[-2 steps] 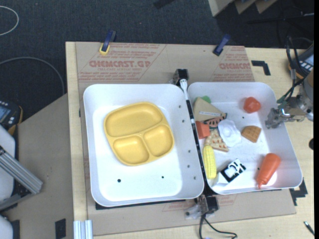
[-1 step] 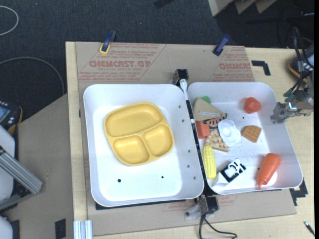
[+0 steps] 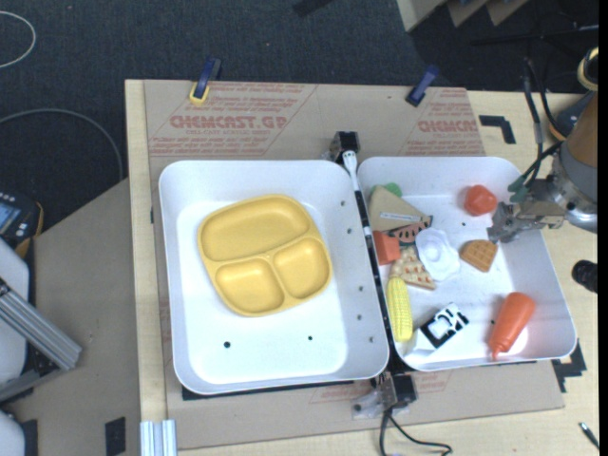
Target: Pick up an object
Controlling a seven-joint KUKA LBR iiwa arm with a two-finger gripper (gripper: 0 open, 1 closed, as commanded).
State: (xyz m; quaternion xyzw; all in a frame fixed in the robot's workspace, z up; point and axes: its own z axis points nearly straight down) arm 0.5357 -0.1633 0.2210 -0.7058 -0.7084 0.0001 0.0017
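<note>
Two white bins are sitting side by side on a brown sheet of cardboard (image 3: 285, 112) that is carrying repeated red print reading "CHEMCAST GP" (the lettering is partly cut off by the bins). The left bin (image 3: 185, 283) is holding a yellow divided plate (image 3: 264, 253) with three compartments. The right bin (image 3: 546, 274) is holding toy food: a red tomato (image 3: 480, 199) near the far wall, a small brown waffle (image 3: 479, 255) just below it, an orange carrot (image 3: 509, 322) lying near the right front corner, a yellow corn cob (image 3: 400, 307) along the left wall, a pizza slice (image 3: 414, 270), a white cup-like piece (image 3: 435, 251) and a black-and-white block (image 3: 444, 325) whose marking is too small to read. The gripper (image 3: 503, 224) is hanging over the right bin, between the tomato and the waffle, just beside both. Whether it is released or clenched cannot be told; nothing is visibly held.
</note>
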